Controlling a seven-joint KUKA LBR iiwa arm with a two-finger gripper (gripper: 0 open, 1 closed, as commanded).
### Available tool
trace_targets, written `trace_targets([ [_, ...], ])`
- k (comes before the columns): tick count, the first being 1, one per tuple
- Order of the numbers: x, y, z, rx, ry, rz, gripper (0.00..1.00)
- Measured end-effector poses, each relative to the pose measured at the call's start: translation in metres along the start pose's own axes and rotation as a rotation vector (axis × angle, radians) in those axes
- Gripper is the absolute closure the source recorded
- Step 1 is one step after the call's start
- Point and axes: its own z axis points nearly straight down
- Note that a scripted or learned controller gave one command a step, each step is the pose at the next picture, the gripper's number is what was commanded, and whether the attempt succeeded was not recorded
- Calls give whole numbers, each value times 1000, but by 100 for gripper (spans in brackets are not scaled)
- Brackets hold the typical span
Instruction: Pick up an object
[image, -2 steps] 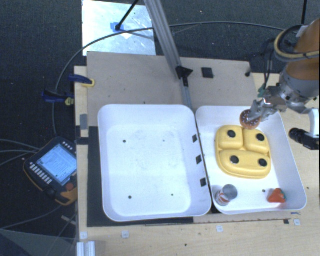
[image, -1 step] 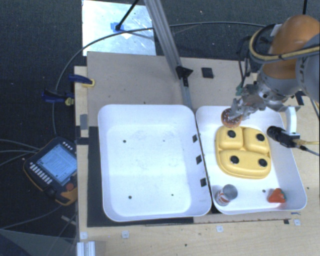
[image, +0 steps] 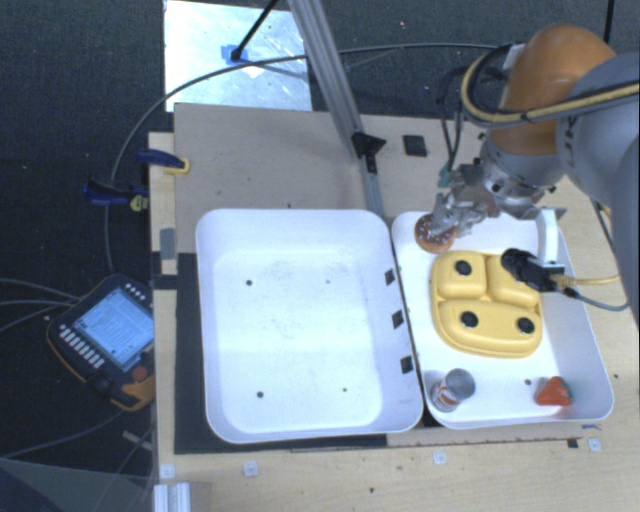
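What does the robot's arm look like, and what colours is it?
The arm is smooth and grey, with a rounded orange band above the wrist. Yellow and black cables loop beside it. Its gripper is small, metallic and grey.

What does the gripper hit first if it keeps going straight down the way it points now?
Most likely the small brown round object at the right bin's far-left corner: the gripper sits right over it. Whether they already touch is unclear from this slanted view.

Hand (image: 447, 222) hides the brown object (image: 432, 238) — grip unclear.
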Motion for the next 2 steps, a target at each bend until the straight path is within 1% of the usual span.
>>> trace_targets([
  [1,52,-9,-1,3,0,0,100],
  [2,108,-1,10,1,1,-1,100],
])
